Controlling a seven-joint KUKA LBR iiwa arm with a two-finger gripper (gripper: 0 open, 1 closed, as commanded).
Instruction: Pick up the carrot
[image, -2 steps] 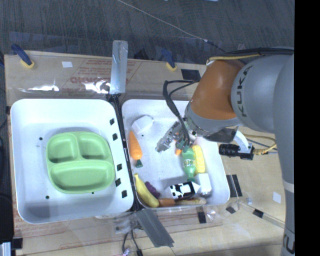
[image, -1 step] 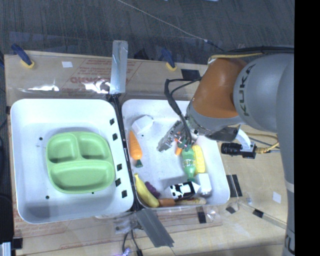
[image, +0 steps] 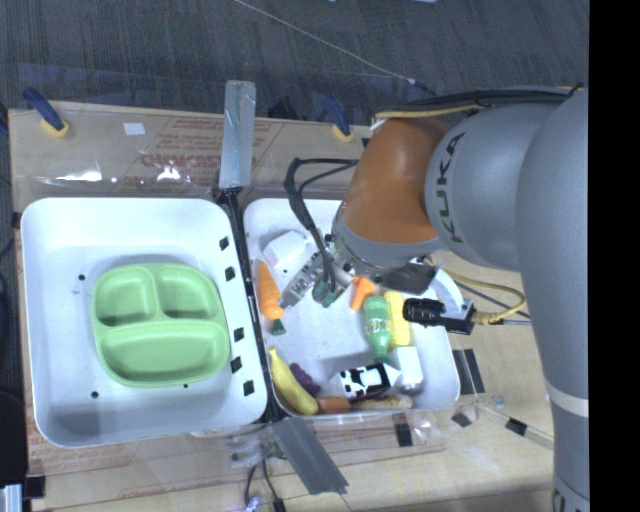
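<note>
Carrot (image: 269, 290) lies just left of the tool (image: 312, 283).

I note the carrot (image: 269, 290) just left of frame centre: orange, tapered, lying lengthwise top to bottom against the right bin's left wall, its dark green tip pointing toward the bottom of the frame.

Green sectioned plate (image: 158, 324) lying in left bin (image: 45, 250). In right bin (image: 445, 375): green bottle (image: 378, 327), yellow banana (image: 287, 385) along the left wall, black-and-white toy (image: 364, 381) near the front edge.
</note>
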